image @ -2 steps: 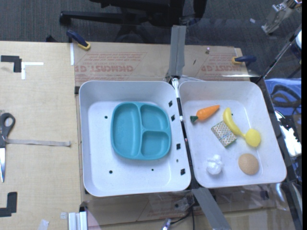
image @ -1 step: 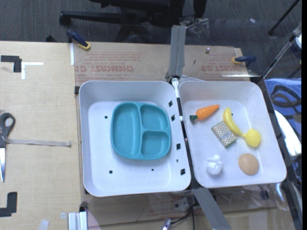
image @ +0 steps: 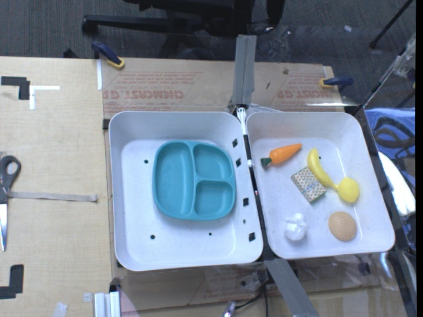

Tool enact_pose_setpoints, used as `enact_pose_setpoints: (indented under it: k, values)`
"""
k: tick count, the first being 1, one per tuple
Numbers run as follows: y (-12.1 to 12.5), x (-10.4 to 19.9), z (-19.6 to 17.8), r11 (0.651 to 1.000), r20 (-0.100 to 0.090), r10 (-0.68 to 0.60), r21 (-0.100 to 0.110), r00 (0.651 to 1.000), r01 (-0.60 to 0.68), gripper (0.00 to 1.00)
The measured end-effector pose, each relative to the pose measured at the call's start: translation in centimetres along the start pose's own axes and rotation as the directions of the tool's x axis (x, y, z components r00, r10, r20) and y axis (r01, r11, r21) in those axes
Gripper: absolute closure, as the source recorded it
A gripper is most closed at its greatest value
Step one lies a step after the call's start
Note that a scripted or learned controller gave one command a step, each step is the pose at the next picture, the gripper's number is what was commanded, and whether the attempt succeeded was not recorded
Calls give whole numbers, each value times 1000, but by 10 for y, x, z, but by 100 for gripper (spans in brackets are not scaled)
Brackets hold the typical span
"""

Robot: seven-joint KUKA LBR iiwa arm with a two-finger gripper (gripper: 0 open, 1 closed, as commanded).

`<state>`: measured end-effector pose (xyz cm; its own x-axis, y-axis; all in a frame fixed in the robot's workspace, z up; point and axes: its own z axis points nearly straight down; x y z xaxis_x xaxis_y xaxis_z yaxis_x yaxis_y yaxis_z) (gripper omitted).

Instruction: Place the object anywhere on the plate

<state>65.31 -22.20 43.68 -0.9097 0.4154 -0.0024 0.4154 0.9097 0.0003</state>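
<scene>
Looking down on your bench, you see two white bins side by side. The left bin [image: 125, 243] holds a teal plate [image: 195, 179] with three compartments, one long on its left and two smaller on its right, sitting flat near the bin's middle.

The right bin [image: 370, 170] holds the loose items. An orange carrot [image: 284, 154] with a green stem end lies toward the bin's upper left, tilted. A yellow banana [image: 318, 166] lies just right of it, and a patterned packet [image: 308, 185] sits against the banana's lower left. A yellow lemon [image: 348, 189] rests touching, or very nearly touching, the banana's lower end. A tan egg-shaped item [image: 342, 226] lies near the front right, and a small white item [image: 295, 227], possibly garlic, though too blurred to confirm, sits to its left.

None of these items rests on the plate. Scissors [image: 6, 177] lie on the bench at the far left.
</scene>
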Motion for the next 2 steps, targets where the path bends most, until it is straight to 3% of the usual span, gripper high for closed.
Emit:
enact_pose_setpoints:
  k: [1,2]
  values:
    - [-8,18,176,909,2,-417,-1,909,417,100]
    - [4,-6,79,842,7,-539,1,842,539,100]
